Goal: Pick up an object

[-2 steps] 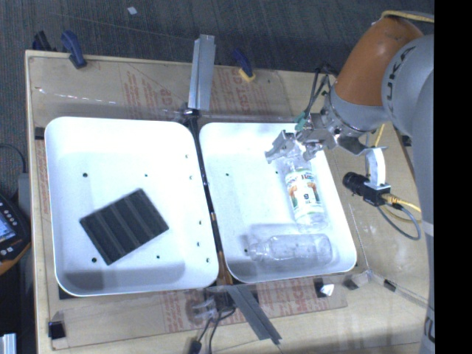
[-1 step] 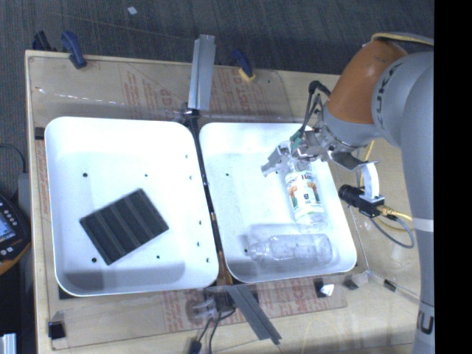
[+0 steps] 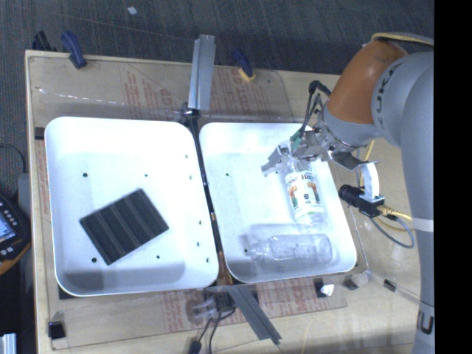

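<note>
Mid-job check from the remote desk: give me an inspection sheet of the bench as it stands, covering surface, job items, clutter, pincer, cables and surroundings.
Surface: wooden bench bearing left bin and right bin side by side.
Job's things: black ribbed pad lying flat in the left bin; spray bottle with a colored label lying in the right bin; clear plastic bottle on its side by that bin's near wall.
Clutter: blue clamps on the bench's far edge.
Pincer: pincer at the spray bottle's nozzle end; grip cannot be judged.
Cables: yellow cable at the bench's right; black wires at the near edge.
Surroundings: dark carpet; handheld device at left.
</note>
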Controlling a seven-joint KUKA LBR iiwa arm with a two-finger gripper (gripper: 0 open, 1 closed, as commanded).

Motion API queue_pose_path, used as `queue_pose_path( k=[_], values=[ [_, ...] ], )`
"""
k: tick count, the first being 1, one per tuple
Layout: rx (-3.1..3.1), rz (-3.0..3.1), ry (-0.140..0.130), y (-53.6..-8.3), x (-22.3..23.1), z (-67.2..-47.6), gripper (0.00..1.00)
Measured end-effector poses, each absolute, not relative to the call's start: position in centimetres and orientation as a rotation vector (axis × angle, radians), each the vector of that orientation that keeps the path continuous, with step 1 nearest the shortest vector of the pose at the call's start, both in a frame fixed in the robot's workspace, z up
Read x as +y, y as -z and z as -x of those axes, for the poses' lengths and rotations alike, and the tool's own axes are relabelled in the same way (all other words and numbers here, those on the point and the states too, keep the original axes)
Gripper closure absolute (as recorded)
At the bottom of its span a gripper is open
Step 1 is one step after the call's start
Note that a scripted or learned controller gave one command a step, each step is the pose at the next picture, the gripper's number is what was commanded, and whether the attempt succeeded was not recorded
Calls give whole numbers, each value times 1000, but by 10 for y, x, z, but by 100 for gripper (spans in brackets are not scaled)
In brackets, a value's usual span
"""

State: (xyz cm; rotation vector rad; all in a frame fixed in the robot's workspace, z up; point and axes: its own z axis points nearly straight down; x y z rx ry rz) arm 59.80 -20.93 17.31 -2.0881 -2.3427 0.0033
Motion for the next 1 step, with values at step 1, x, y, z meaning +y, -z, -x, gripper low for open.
queue_pose_path(
  k=[1],
  values=[
    [-2459,1956,-1,-225,-209,-597,0]
  ],
)
